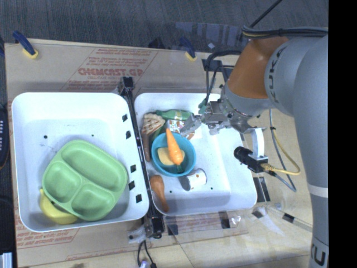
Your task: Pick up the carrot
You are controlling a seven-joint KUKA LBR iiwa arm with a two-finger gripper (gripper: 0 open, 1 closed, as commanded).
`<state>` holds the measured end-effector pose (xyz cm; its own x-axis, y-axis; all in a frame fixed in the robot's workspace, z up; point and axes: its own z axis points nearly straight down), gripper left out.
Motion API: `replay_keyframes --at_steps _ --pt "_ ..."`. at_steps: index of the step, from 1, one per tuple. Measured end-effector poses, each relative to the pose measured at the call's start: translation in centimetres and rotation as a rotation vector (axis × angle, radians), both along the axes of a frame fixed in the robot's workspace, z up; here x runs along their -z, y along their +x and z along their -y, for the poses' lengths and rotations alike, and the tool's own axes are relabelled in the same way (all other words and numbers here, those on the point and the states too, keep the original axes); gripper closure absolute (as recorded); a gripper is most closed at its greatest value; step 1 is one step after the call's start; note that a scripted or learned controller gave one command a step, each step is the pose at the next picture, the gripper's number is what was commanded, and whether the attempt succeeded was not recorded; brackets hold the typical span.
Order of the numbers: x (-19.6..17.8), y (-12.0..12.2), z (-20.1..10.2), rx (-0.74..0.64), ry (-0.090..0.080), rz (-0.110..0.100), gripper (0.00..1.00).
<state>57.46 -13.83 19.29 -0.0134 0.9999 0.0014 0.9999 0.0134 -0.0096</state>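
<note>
Smooth glossy white plastic bins (pixel 67 102). Matt green plastic divided tray (pixel 83 180), lower left. Shiny blue plastic bowl (pixel 187 161). Smooth orange carrot (pixel 174 147). Printed brown cardboard counter (pixel 89 68), upper left.

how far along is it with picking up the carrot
Done: the arm has reached over the right bin. In hand: the pincer hangs just above and right of the carrot. Left: the grasp and lift, since the carrot lies in the blue bowl.

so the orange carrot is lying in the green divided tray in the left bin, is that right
Not quite. The camera view shows the orange carrot lying in the round blue bowl in the right white bin. The green divided tray sits in the left white bin.
</note>
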Motion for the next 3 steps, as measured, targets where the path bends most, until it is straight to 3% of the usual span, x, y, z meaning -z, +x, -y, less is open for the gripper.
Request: replay_keyframes --at_steps 1,2,3 --pt "9.2 -1.9 -3.9 0.081 -0.009 0.017 0.00" --pt "8.2 -2.0 -3.6 0.076 -0.014 0.012 1.00" --pt "-0.1 1.2 -6.8 -0.308 -0.005 0.007 1.00"
